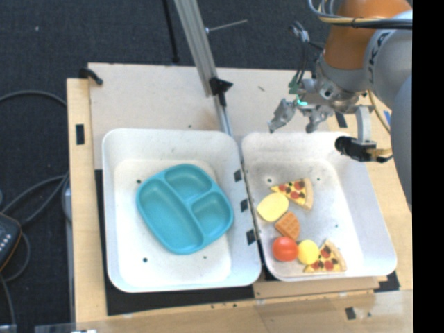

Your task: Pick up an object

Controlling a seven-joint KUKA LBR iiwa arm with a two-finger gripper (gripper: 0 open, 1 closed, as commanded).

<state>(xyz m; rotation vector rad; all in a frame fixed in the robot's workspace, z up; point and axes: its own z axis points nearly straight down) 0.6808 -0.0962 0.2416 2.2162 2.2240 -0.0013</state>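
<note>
Hand (298,119) spread wide — above right bin (361,186).

Two white bins sit side by side on the surface (152,99). The left bin (121,158) holds a blue tray (184,207) with three parts. In the right bin (361,214) lie a pizza slice (296,191), a yellow piece (272,206), a waffle (288,225), a red ball (284,249), a small yellow ball (308,252) and another pizza slice (331,259). The gripper (298,118) hangs spread wide above the right bin's 12 o'clock rim, with nothing between its fingers.
</note>
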